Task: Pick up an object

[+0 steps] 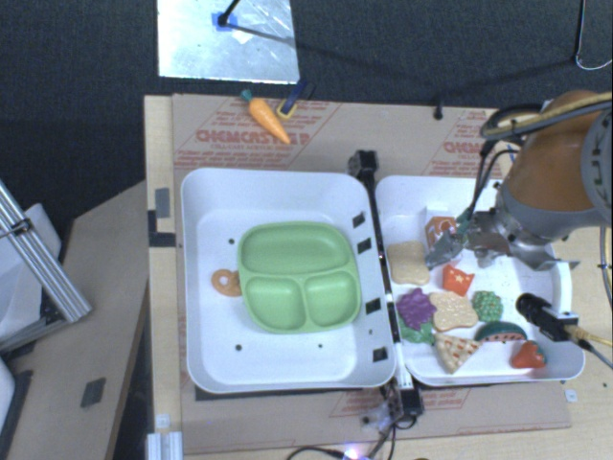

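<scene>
My gripper (444, 249) hangs low in the right bin (565, 362), near its back left part. It sits just in front of a red-brown toy (440, 227) and right beside a beige bread slice (409, 263). An orange-red piece (458, 279) lies just in front of the gripper. Nearer the front lie purple grapes (416, 307), a tan toast (453, 311), green broccoli (487, 305), a watermelon slice (500, 332), a pizza wedge (458, 352) and a red strawberry (528, 355). I see nothing lifted in the gripper.
The left bin (206, 353) holds a green divided plate (298, 274) and a small orange pretzel ring (226, 283). A toy carrot (268, 119) lies on the cardboard behind the bins. The bulky arm (560, 175) overhangs the right bin's back right.
</scene>
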